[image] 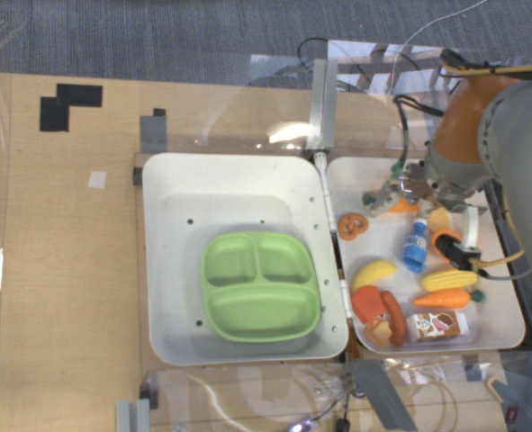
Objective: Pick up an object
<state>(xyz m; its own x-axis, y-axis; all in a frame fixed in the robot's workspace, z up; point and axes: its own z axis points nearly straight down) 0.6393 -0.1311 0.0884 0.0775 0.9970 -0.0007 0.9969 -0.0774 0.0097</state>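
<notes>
The camera view looks down on a wooden table (58,268) with 2 white bins side by side. The left bin (171,187) holds 1 green plate (260,286) with 3 sections. The right bin (509,318) holds the toy food. There is 1 small blue bottle (415,245) with a white cap, standing near the middle. There is 1 round orange pretzel (352,226) to its left, close to the wall between the bins. Below them lie 1 yellow banana (374,273), 1 red tomato (368,303) and 1 red sausage (392,316) that touches the tomato. Just beside the sausage lies 1 flat packet (440,326) with a brown and white label; the writing on it is too small to read. Above the packet lie 1 orange carrot (442,299) and 1 yellow corn cob (448,281), close together. The grey arm (509,142) with its orange band reaches in from the right. Its hand (393,194) is low at the back of the right bin, touching or just over 1 orange piece (400,208). I cannot tell if the hand is open or closed, or if it has hold of anything.
</notes>
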